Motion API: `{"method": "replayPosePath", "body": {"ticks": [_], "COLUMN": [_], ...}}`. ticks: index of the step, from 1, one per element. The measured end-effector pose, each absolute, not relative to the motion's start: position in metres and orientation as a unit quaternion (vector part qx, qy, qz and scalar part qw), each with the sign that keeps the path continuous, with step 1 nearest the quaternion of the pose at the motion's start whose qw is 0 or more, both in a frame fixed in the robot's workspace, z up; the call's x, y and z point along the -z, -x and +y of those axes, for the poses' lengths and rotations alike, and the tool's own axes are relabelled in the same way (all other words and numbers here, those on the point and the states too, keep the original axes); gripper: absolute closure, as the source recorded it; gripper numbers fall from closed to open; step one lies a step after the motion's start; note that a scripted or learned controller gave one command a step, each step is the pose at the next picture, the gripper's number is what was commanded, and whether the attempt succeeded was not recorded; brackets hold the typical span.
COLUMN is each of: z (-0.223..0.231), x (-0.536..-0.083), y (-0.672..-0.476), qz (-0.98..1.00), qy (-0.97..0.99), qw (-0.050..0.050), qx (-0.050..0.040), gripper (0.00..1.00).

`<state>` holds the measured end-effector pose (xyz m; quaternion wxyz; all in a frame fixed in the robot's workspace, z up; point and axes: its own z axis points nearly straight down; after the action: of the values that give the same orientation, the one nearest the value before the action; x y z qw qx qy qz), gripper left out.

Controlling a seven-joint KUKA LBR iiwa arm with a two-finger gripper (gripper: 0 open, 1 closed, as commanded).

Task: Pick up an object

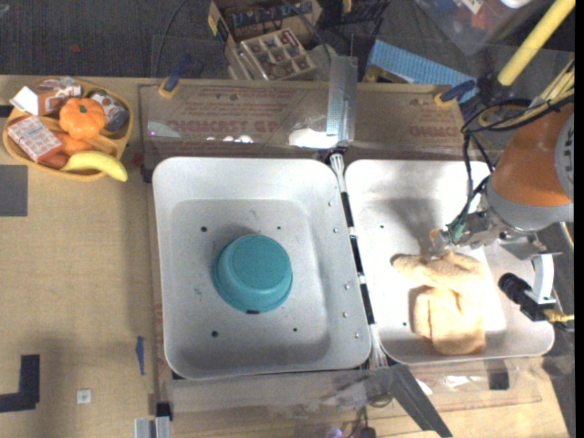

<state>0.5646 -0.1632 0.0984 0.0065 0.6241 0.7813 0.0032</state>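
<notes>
Teal bowl upside down in left bin, tan bread-like lump and pale elongated piece in the neighbouring bin

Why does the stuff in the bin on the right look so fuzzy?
In the camera view the gripper and the tan objects under it look soft and blurred, and the right bin is brightly lit, washing out edges; the teal bowl in the left bin looks sharper, with a small shadow beneath it.
</notes>
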Motion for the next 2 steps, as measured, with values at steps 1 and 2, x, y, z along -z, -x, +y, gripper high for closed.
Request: {"method": "replayPosePath", "body": {"ticks": [1,2], "z": [-0.14,-0.126], "x": [-0.169,-0.159], "y": [-0.61,-0.618], "qz": [0.855,0.827], "qy": [-0.519,-0.563], "qw": [0.002,0.002], "qx": [-0.0003,-0.0001], "gripper": [1.0,1.0]}}
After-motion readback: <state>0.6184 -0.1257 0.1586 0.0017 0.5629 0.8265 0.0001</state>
